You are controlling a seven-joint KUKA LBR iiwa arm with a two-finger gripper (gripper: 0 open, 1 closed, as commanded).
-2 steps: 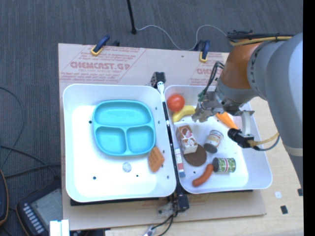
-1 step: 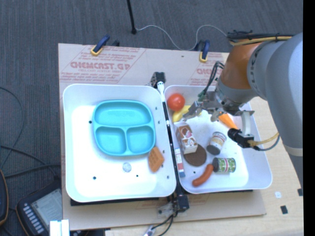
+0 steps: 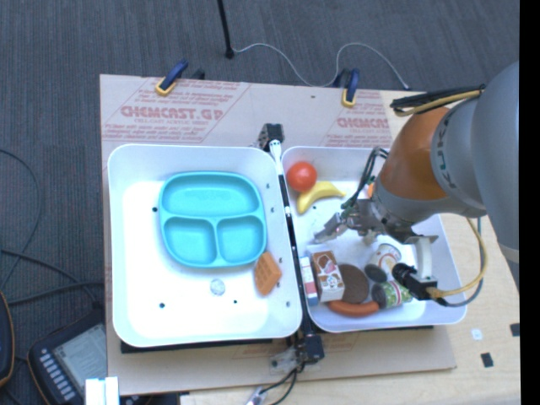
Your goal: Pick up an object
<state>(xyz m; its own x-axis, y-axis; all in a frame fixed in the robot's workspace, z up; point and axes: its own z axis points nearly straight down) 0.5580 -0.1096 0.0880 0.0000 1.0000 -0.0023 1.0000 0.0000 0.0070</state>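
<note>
Your gripper (image 3: 336, 226) hovers, fingers spread and holding nothing, mid-right in the right bin (image 3: 439, 310), just above the boxed snack (image 3: 327, 277) and below the banana (image 3: 319, 195). Descend carelessly and crowded neighbours could deflect the fingers.

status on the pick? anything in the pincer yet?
Done: the arm has reached into the right bin, with the pincer low over bare floor near the banana and tomato. In hand: nothing visible between its fingers. Left: close on an object and lift it; the carton and sausage lie untouched.
</note>
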